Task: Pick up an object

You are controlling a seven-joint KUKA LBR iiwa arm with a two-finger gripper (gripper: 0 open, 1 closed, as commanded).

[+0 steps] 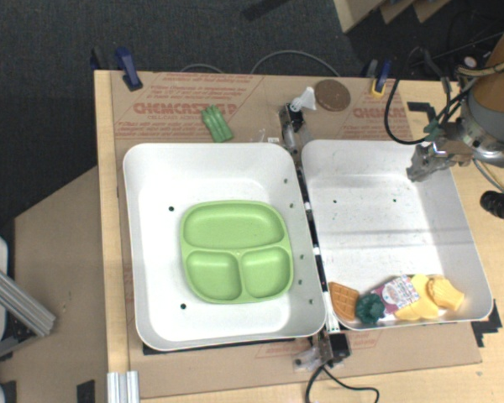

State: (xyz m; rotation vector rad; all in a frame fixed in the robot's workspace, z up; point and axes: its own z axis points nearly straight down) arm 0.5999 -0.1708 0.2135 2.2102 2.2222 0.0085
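A small heap of toy food lies along the front edge of the right bin (386, 217). It holds an orange waffle-like piece (343, 299), a dark green piece (370, 309), a pink and white packet (400, 292) and yellow pieces (437, 296). My gripper (422, 165) hangs over the far right corner of that bin, well away from the heap, with nothing seen in it. The grey arm with its orange band (494, 99) comes in from the right edge.
The left bin (151, 183) bears a green divided plate (235, 251). On the cardboard behind the bins lie a green clip-like object (217, 124) and a brown disc (332, 96). Black cables (395, 107) loop near the arm.
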